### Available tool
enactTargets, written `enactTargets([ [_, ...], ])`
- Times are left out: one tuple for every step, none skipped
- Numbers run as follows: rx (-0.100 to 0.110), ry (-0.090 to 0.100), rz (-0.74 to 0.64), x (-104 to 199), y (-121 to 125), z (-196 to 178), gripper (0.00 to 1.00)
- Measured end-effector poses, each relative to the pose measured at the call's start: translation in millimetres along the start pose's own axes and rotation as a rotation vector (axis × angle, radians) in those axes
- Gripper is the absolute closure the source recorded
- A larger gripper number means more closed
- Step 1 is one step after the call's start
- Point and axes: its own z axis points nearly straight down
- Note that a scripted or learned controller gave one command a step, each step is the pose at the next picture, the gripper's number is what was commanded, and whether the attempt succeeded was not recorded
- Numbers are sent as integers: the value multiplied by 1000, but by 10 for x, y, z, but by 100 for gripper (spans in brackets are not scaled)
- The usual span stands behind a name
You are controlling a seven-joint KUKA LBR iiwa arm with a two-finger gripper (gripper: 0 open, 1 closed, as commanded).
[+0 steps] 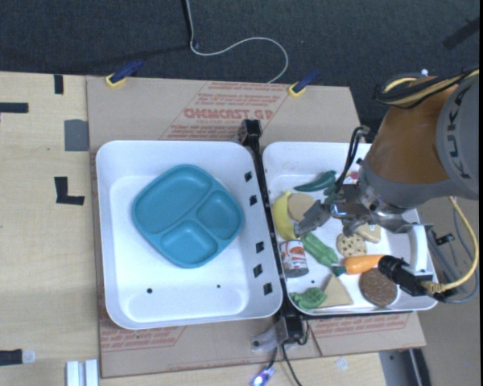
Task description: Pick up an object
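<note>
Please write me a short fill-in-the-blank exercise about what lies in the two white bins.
1. The blue three-compartment plastic plate lies in the ____ bin.
2. The orange toy carrot lies in the ____ bin.
3. The two-finger gripper is over the ____ bin.
4. The small red-labelled can lies beside the ____ between the bins.

Missing words: left; right; right; divider

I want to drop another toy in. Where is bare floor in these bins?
Left bin: bare floor along the near edge and both near corners, beside the blue plate. Right bin: crowded with toy food under the end effector; a bare strip at its far edge.
</note>
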Motion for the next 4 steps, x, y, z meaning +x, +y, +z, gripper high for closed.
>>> enactTargets([
  [-2, 0, -3, 587, -188, -100, 0],
  [-14, -1, -4, 1067, -174, -1157, 0],
  [-24, 0, 0, 1249, -186, -3082, 0],
  [-5, -5, 2, 1247, -187, -3088, 100],
])
